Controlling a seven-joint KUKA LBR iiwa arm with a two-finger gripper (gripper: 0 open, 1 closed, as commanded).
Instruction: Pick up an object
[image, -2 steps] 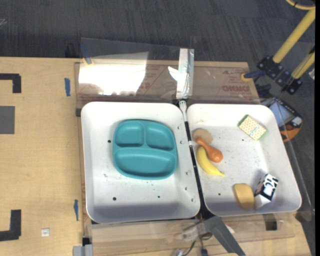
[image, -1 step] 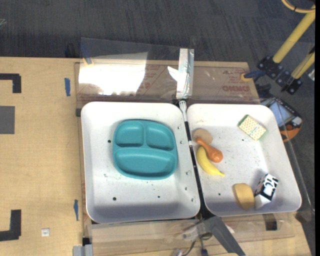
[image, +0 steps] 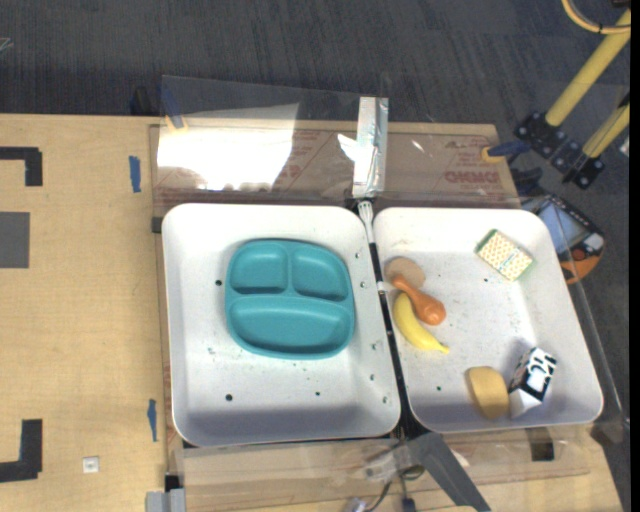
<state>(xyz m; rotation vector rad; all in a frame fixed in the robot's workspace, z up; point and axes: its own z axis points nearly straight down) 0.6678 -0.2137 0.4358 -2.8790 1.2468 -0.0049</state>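
Where the two bins meet on the counter, a yellow banana lies in the right bin near its left wall, touching an orange carrot-shaped toy. A yellow-green patterned pad sits towards that bin's far right corner. A tan block and a black-and-white object rest side by side at its near edge. The left bin carries a teal divided plate.

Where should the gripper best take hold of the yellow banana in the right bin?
Probably at the middle of the banana, coming from above, fingers closing across its narrow width. It lies flat and slanted; its upper end touches the orange carrot-like toy, so the lower half has more room.
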